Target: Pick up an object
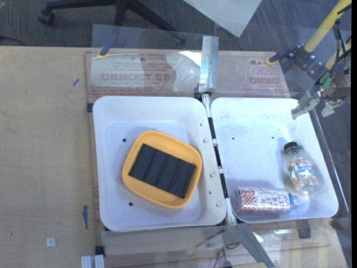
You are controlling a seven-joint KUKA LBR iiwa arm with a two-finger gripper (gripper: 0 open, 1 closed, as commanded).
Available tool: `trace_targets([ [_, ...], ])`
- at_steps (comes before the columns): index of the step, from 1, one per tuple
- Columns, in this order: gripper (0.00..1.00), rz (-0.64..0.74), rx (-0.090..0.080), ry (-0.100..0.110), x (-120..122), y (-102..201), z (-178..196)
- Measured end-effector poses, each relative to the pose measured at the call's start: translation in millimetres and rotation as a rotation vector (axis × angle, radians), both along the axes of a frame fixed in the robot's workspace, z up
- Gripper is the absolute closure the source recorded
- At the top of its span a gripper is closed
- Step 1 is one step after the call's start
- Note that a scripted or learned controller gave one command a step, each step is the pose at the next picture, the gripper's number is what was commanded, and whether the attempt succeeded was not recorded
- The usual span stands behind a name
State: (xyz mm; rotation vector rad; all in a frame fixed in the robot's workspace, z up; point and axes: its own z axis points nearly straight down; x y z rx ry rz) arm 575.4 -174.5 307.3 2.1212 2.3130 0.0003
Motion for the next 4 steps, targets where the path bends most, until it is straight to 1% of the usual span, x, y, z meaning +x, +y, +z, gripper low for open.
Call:
trace_targets([
  [1, 0.00, 0.066, 0.002, 0.002, -27, -10, -122],
  [2, 0.00, 0.035, 0.001, 0.000, -2, -30, -213],
  [3, 1.00, 0.034, 0.001, -0.002, -2, -30, -203],
  [4, 1.00, -0.208, 0.001, 0.001, 12, 49, -127],
])
